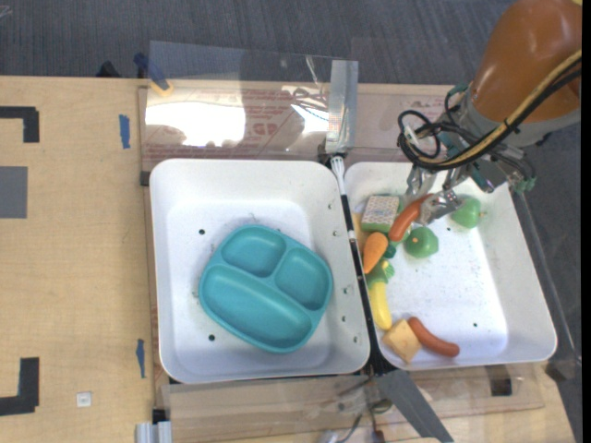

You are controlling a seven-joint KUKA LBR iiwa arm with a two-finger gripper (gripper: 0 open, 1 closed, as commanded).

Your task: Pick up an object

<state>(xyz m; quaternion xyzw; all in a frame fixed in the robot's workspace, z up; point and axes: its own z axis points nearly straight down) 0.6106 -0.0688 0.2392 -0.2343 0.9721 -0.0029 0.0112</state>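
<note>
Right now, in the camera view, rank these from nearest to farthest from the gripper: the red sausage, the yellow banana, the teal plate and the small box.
Measured from the gripper at the back of the right bin:
1. Small box, just left of it.
2. Yellow banana, along the right bin's left wall.
3. Red sausage, at the right bin's front.
4. Teal plate, in the left bin.

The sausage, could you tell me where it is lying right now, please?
The sausage lies near the front edge of the right bin, beside the cheese wedge.
</note>
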